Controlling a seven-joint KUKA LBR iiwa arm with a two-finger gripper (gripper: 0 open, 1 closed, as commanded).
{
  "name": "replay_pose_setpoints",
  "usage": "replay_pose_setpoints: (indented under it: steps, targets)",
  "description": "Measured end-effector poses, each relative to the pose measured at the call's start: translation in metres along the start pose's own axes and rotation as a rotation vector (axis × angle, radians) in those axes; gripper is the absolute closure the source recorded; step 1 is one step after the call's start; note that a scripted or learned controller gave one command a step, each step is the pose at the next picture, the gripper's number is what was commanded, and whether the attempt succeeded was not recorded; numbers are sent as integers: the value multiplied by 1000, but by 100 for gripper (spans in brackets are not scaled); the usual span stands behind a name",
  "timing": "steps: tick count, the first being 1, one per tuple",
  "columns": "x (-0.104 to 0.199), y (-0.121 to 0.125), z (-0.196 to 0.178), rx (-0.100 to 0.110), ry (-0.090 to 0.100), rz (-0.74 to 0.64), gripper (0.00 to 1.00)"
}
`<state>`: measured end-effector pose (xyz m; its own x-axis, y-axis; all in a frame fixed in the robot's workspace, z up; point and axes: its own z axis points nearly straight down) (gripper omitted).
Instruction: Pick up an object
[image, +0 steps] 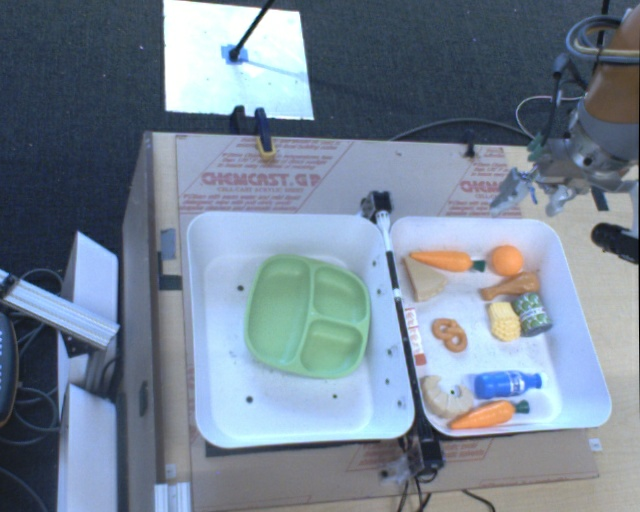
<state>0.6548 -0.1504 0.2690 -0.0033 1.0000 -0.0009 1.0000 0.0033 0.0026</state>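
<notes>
Carrot (488, 414) at right bin (575, 300) near edge, blue bottle (507, 383) just behind, croissant (446, 396) beside. Pretzel (450, 333), corn (503, 321), orange (506, 260) farther back. Gripper (532, 192) spread wide, holding nothing, above bin's far rim. Green plate (307, 315) in left bin (215, 330).

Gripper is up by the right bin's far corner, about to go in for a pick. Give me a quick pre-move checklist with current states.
1. Gripper carrying nothing: ok, nothing between its fingers.
2. Fingers open for a grasp: ok, they look spread.
3. Gripper above a target: not ok, it hangs beyond the right bin far rim.
4. Nearest targets reachable: ok, orange and upper carrot lie near that rim.
5. Target isolated: cannot tell, the orange may touch the drumstick.
</notes>
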Motion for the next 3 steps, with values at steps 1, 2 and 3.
replay_pose_setpoints:
  steps: [1, 2, 3]
  targets:
    - [33, -14, 172, -4, -1, -1, 0]
    - [62, -5, 178, -11, -2, 0, 0]
    - [62, 5, 180, 9, 3, 0, 0]
